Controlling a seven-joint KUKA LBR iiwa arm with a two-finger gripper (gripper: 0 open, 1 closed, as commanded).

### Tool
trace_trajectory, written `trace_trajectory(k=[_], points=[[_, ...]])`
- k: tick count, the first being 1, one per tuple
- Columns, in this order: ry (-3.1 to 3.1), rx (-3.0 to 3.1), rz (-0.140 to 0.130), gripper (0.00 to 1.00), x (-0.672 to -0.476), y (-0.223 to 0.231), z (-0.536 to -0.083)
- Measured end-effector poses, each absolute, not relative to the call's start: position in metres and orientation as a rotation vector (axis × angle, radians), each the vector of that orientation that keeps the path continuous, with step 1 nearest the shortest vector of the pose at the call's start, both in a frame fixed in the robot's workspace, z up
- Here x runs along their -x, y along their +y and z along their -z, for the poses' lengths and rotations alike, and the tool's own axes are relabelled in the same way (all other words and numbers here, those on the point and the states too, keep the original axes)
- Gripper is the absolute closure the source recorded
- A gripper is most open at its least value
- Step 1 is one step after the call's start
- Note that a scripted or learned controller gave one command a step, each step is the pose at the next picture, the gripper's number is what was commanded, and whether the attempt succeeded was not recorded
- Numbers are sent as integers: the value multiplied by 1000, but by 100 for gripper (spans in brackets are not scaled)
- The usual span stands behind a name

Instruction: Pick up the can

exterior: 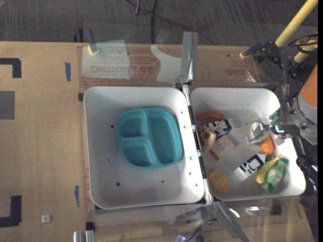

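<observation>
The arm is mostly cut off at the right edge, and the gripper (262, 131) over the right bin (237, 96) is too blurred to tell how its fingers stand. The can (249, 166), white with black marks, lies in that bin among small packets. The left bin (101, 150) holds a teal divided tray (149, 137).
</observation>
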State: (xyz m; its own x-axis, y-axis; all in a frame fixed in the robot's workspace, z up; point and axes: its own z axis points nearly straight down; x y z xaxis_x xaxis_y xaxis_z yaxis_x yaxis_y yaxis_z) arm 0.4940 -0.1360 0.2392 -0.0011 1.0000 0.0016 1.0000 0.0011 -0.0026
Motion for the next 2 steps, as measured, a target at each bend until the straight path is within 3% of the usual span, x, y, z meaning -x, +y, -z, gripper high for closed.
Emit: trace_trajectory(k=[1,2], points=[[-2325,2149,15,0,-565,-169,-131],[-2186,2258,26,0,-601,-200,-90]])
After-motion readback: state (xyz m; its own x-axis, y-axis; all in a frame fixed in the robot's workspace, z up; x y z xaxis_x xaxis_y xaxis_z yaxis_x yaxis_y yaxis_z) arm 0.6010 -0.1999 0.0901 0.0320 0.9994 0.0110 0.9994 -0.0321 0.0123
